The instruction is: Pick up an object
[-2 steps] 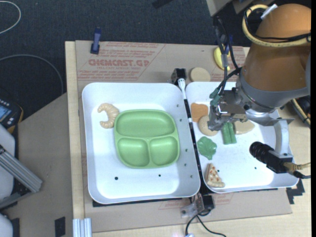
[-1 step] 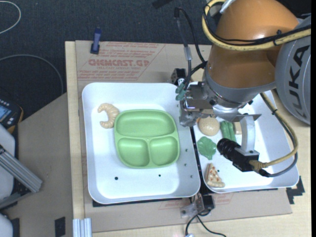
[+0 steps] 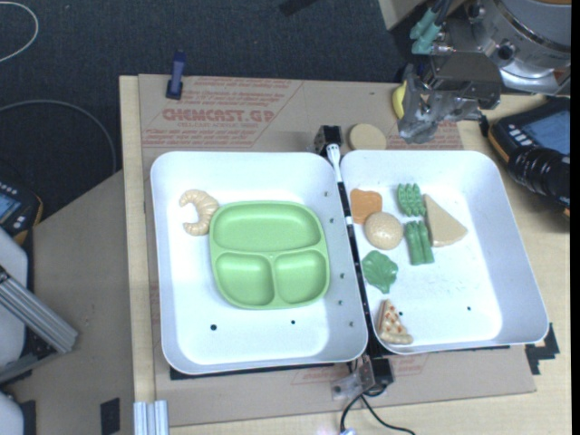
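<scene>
The worktop [image 3: 82, 243] is pale wood, with a printed brown cardboard sheet [image 3: 227, 111] laid over it, probably to protect the surface and steady the bins.

The two shallow white plastic bins sit touching side by side, glossy with rounded corners. The left bin [image 3: 177, 315] holds a green divided tray [image 3: 269, 253], smooth moulded plastic with one long compartment on the far side and two smaller ones nearer; just to its left lies a tan croissant [image 3: 198, 210], curved and ridged.

The right bin [image 3: 489, 297] gathers the small toy foods toward its left half, so any of them could serve as the object to pick up. Going down in size: a cream wedge [image 3: 445, 223] like cheese, flat and triangular; two dark green ribbed bundles [image 3: 414, 220], end to end; a pale rounded egg-like piece [image 3: 383, 230] touching an orange block [image 3: 365, 204]; a crinkled green leafy piece [image 3: 380, 270]; and a small pizza slice [image 3: 392, 323] at the near edge.

The grey arm's hand [image 3: 424, 120] hangs past the far rim of the right bin, well apart from every item. I cannot tell whether it is released or clenched; nothing is visible in it. The pick looks not yet begun.

A beige disc [image 3: 367, 137] lies outside the bins, just left of the hand.
</scene>
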{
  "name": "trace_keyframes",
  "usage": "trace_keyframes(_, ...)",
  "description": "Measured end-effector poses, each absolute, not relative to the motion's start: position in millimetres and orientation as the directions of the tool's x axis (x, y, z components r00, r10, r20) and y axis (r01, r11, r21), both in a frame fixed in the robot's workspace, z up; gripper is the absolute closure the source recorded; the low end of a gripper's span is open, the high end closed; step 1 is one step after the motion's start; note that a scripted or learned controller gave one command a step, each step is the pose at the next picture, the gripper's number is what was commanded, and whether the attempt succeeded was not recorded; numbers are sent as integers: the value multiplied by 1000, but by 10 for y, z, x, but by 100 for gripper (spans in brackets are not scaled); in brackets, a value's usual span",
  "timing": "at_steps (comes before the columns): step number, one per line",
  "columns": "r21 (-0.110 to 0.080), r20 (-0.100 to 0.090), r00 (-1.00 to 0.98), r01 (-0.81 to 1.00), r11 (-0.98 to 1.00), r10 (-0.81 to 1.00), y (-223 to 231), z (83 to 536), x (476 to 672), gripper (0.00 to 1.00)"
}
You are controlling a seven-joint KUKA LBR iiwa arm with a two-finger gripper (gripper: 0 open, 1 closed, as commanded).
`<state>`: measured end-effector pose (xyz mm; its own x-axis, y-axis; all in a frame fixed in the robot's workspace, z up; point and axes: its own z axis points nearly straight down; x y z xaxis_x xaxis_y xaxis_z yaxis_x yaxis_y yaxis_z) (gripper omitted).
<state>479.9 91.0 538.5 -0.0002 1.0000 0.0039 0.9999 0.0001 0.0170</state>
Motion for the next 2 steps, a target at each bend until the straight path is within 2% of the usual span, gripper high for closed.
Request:
trace_keyframes(1, -13, -4, 1, 1000, -1, 1000, 916, 3998, 4779, 100)
trace_keyframes(2, -12, -3, 6, 1000, -6, 1000, 526, 3024, 4778, 100)
